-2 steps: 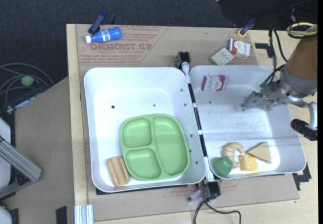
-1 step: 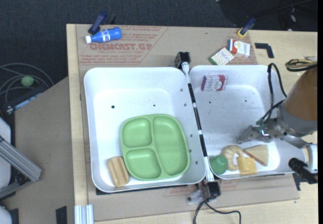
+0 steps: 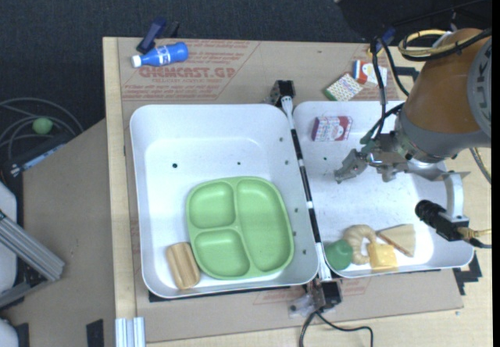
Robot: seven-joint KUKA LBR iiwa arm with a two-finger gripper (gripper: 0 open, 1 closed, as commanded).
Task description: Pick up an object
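Note:
My gripper [image 3: 366, 170] hangs over the middle of the right bin [image 3: 406, 259], fingers spread, with nothing between them. A red and white packet [image 3: 330, 128] lies at that bin's far left, up and left of the gripper. Along the bin's near edge lie a green round piece [image 3: 338, 254], a beige twisted pastry [image 3: 360, 241], a yellow cheese block [image 3: 383, 257] and a tan sandwich wedge [image 3: 399, 238]. In the left bin [image 3: 156, 142] sit a green divided plate [image 3: 237, 226] and a tan bread piece [image 3: 182, 264].
A blue and white bottle [image 3: 160, 55] lies on the bench's far left. A small patterned packet [image 3: 344, 87] sits behind the right bin. Black clamps [image 3: 283, 92] join the bins at their shared wall. A black fitting [image 3: 437, 219] overhangs the right bin's right side.

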